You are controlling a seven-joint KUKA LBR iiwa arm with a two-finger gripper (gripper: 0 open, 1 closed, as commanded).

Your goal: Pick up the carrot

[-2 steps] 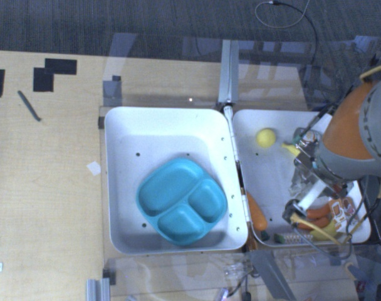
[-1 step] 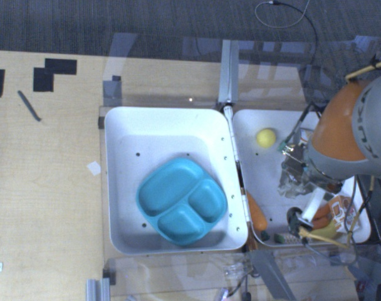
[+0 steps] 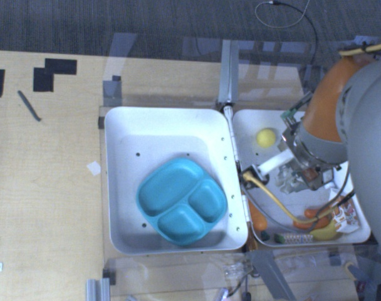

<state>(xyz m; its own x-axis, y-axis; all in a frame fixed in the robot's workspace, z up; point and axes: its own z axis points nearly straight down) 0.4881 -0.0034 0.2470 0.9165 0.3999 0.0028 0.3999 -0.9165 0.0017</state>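
Seeing gripper [image 3: 297, 179] hovering over the middle of the right bin [image 3: 250, 124], above the clutter, nothing visibly held. Cannot tell whether open or shut, too blurred against the wrist hardware. Reading the carrot [image 3: 314, 214] as the slim orange-red piece near the bin's 6 o'clock wall, just at 5 o'clock from the gripper, lying roughly along the 3–9 line. Not certain though: also spotting a second orange piece [image 3: 258, 218] tucked against the wall at the 7 o'clock corner, so worth confirming before committing. Noting a yellow banana-shaped piece [image 3: 326, 232] touching or nearly touching the carrot on its 6 o'clock side, a printed packet [image 3: 345, 216] just beside at 3 o'clock, and a yellow ball [image 3: 266, 137] well apart at 11 o'clock. Ignoring the left bin [image 3: 121, 168] with its blue divided plate [image 3: 181, 199] and the bare table [image 3: 46, 199] further to 9 o'clock, neither relevant. Expecting light, stiff, smooth and tapered, probably moulded plastic, so likely to roll or squirt out toward the thin end under a pinch. Would grab across the short axis near mid-length or slightly toward the thicker end, closing along 12–6; cannot tell which end is thicker from here. Watching the 6 o'clock side: tight against the banana piece, real risk of catching both or nudging the carrot into the wall. Needs a short shift toward 5 o'clock, then straight down.
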